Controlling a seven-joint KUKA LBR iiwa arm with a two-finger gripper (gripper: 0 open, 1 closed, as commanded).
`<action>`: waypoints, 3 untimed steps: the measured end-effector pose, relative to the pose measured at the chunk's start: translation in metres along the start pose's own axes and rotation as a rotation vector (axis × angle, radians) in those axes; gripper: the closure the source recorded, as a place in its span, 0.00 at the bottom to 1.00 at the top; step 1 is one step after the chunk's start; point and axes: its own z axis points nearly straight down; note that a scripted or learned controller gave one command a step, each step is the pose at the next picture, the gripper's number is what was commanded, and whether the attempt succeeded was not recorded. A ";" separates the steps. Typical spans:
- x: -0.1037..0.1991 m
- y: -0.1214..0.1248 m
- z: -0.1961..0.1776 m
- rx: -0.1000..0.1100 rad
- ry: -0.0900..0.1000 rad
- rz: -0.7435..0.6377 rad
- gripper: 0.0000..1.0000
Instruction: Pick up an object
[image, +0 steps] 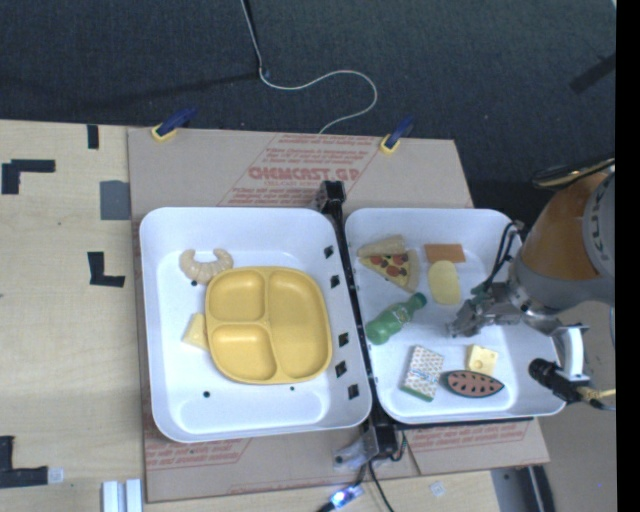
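Observation:
The right bin (400, 406) holds several toy foods: a pizza slice (388, 263), an orange block (444, 254), a yellow lemon-like piece (445, 283), a green bottle (394, 318), a patterned carton (423, 371), a small yellow cheese cube (482, 358) and a watermelon slice (472, 384). My gripper (466, 322) hangs low over the right side of this bin, between the lemon piece and the cheese cube. Nothing shows between its fingers.
The left bin (165, 300) carries a yellow divided plate (268, 324), a beige croissant (204, 263) and a pale yellow wedge (194, 330). A black divider (345, 300) separates the bins. The arm's orange band (565, 240) looms at the right.

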 end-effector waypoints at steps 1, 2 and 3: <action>-0.009 -0.003 -0.056 -0.002 0.001 0.002 1.00; -0.006 -0.002 -0.098 -0.002 0.001 0.000 1.00; -0.005 -0.001 -0.131 -0.001 0.001 0.000 1.00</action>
